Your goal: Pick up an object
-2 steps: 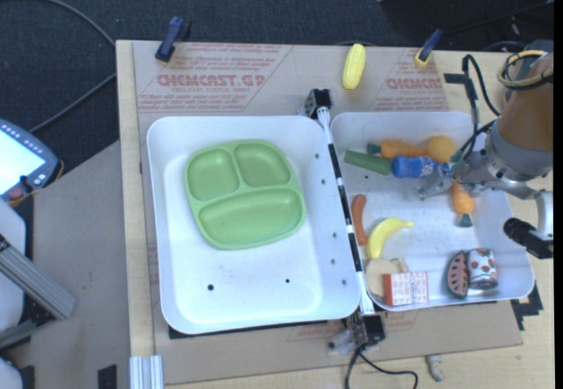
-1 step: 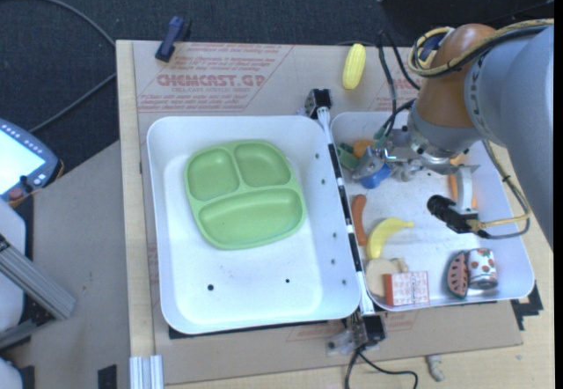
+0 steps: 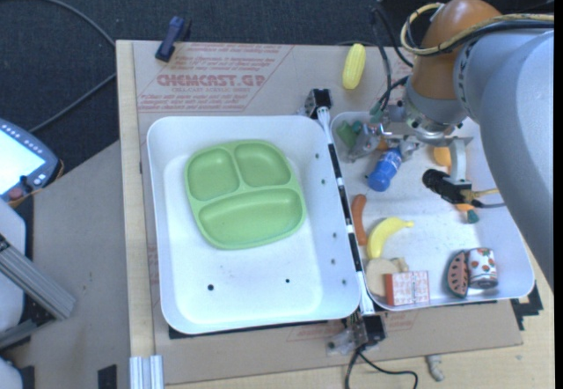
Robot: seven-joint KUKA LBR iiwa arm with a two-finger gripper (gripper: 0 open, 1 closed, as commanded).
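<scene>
Hovering gripper (image 3: 398, 143), blue bottle (image 3: 384, 171) just below

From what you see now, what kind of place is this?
Probably a robot lab test bench. A grey arm reaches over two white bins, toy food such as a banana lies in one, and cables run across the dark carpet.

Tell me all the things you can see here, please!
Shallow white plastic bins: 2, side by side on bench.
Green divided plate: 1, left bin.
Yellow toy corn cob: 1, on bench behind bins.
Blue clamp: 1, bench's far left corner.
Blue bottle: 1, right bin, under gripper.
Yellow toy banana: 1, right bin.
Orange toy carrot: 1, right bin's left edge.
Watermelon slice toy: 1, red-green, right bin's near corner.
Gripper: 1, grey, above right bin.
</scene>
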